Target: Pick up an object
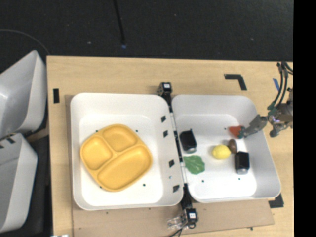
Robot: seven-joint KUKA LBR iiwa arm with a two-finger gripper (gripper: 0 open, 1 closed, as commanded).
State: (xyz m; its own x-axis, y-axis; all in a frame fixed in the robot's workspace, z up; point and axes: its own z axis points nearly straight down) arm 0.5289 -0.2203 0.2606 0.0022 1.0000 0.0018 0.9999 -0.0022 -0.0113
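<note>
Hand (251, 128) beside the red object (235, 130), right bin's far wall (212, 101).

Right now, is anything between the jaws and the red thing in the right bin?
Nothing visible. The gripper sits at the right bin's far right side, right beside the red thing. The brown piece, lemon and black block lie nearer the camera, off that line.

Two white bins (212, 107), smooth glossy plastic, on a bench (123, 75) of pale matt wood-look board. Yellow divided tray (116, 156): smooth plastic with soft sheen. Yellow lemon-like object (221, 152) and green piece (194, 164) appear matt.
</note>
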